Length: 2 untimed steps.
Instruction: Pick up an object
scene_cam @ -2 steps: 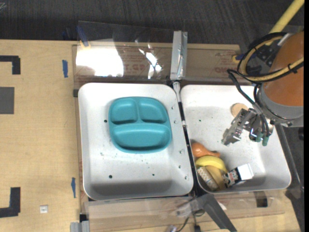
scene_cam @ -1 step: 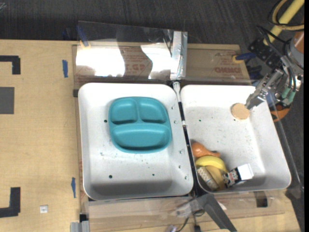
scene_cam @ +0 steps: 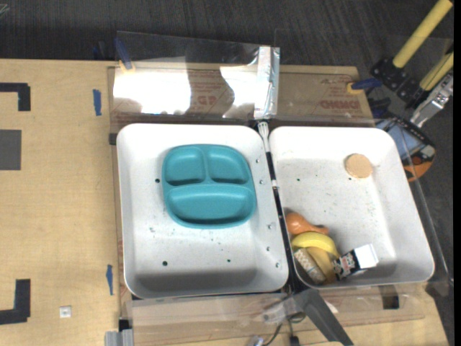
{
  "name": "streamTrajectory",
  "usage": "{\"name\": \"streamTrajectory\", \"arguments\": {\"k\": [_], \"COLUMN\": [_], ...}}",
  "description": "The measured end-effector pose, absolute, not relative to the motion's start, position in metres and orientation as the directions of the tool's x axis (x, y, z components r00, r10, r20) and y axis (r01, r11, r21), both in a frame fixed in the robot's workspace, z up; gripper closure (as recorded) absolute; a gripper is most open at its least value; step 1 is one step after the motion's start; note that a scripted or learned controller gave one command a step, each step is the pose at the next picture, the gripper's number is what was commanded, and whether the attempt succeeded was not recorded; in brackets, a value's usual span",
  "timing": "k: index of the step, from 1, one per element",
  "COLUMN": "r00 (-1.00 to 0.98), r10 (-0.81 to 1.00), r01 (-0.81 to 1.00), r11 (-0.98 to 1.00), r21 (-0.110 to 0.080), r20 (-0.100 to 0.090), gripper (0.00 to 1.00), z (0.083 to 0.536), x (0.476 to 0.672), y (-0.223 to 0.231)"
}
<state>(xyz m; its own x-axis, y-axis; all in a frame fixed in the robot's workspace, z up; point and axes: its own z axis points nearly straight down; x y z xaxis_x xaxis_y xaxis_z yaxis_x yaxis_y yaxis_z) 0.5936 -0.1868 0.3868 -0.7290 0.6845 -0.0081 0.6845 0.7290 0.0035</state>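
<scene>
The right bin (scene_cam: 374,200) holds a round tan disc (scene_cam: 358,166) near its far right corner. A cluster sits at its near left corner: an orange piece (scene_cam: 298,223), a yellow banana (scene_cam: 317,244), a speckled beige item (scene_cam: 310,264) and a small white box (scene_cam: 360,258) with a red and black end. The gripper (scene_cam: 434,107) shows as a grey metal part at the view's right edge, beyond the bin's far right corner and well away from every object. An orange band (scene_cam: 420,167) shows just below it.
The left bin (scene_cam: 144,251) carries a teal divided plate (scene_cam: 209,184). A clear plastic sheet with a taped edge (scene_cam: 265,85) stands behind the bins. Yellow-handled tools (scene_cam: 425,27) lie at the top right. A cardboard-coloured bench (scene_cam: 50,215) lies to the left.
</scene>
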Motion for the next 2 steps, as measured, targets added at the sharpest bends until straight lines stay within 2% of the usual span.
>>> {"name": "streamTrajectory", "arguments": {"k": [1,2], "r00": [-0.669,-0.582], "r10": [0.743,0.813], "r01": [0.743,0.813], "r11": [0.669,0.582], "r21": [0.002,0.005], "r20": [-0.004,-0.007], "gripper": [1.0,1.0], "z": [0.385,0.407], "x": [0.646,0.656], "y": [-0.223,-0.223]}}
